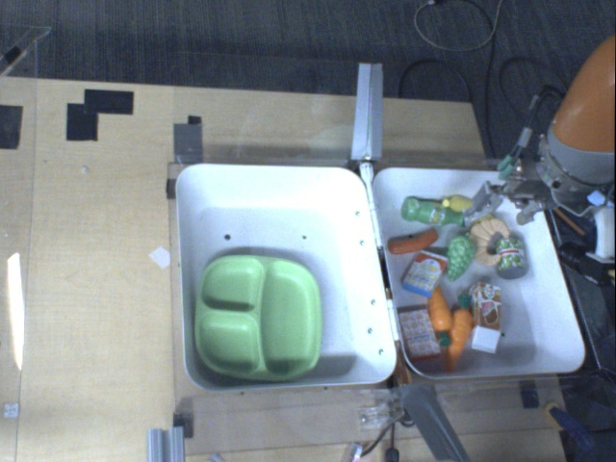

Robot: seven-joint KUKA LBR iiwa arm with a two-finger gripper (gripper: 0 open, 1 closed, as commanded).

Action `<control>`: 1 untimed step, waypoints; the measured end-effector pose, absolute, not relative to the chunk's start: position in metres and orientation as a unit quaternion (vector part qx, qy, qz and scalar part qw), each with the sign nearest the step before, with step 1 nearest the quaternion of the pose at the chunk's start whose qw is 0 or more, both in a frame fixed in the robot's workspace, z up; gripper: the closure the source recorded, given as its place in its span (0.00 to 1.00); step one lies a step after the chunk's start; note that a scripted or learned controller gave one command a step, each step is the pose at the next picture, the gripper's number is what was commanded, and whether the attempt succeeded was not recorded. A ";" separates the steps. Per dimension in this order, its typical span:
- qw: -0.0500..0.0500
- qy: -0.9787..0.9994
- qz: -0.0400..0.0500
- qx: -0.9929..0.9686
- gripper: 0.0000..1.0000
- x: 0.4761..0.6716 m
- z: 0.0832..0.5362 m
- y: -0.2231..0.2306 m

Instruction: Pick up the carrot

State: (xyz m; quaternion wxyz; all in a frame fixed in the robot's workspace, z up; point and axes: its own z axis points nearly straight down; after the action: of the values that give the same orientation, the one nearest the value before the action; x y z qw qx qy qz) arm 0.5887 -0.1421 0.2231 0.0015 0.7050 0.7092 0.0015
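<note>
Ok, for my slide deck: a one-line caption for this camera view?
Gripper hovers over the right bin's toy food; carrot lies near its front, green tray sits left.

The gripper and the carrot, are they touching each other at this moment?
Apart. The camera view shows the gripper near the far edge of the right bin, while the carrot lies near its front edge, with other toy foods between them.

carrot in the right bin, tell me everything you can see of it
The carrot looks like orange toy plastic, seemingly two stubby pieces side by side, lying flat near the front of the right bin. It rests against a small printed box on one side and a brown packet on the other. The gripper sits apart, at the bin's far edge.
</note>
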 end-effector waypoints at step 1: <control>0.003 0.735 0.004 0.678 0.00 0.545 0.110 -0.111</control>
State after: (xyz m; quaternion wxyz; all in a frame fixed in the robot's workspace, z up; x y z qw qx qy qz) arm 0.5446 -0.1106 0.1097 0.0035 0.6779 0.7351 0.0038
